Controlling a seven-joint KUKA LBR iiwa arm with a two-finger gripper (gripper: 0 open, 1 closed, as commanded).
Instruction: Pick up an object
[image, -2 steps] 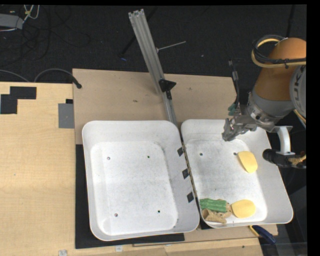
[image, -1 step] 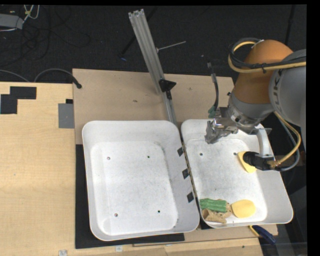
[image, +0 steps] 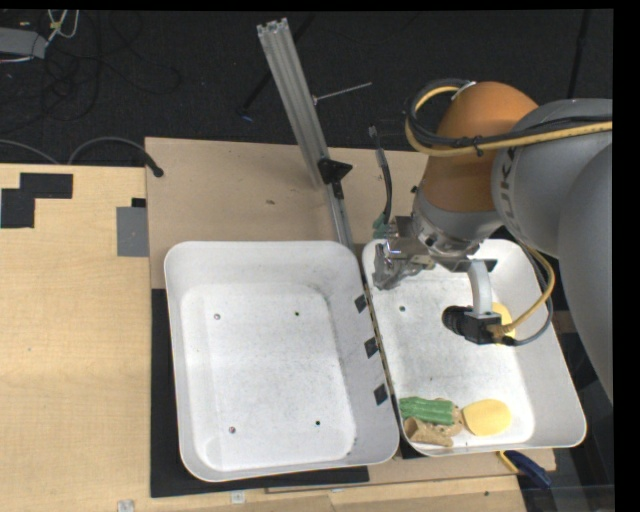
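Round yellow object (image: 487, 417), flat-topped

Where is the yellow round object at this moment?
In the camera view, the yellow round object lies in the right bin, near its front edge, just right of the green object and the tan object.

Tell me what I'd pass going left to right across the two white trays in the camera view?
Left bin → row of black clips on the divider between the bins → green object → yellow object → right bin's outer rim. The tan object lies under the green one, so I leave it out.
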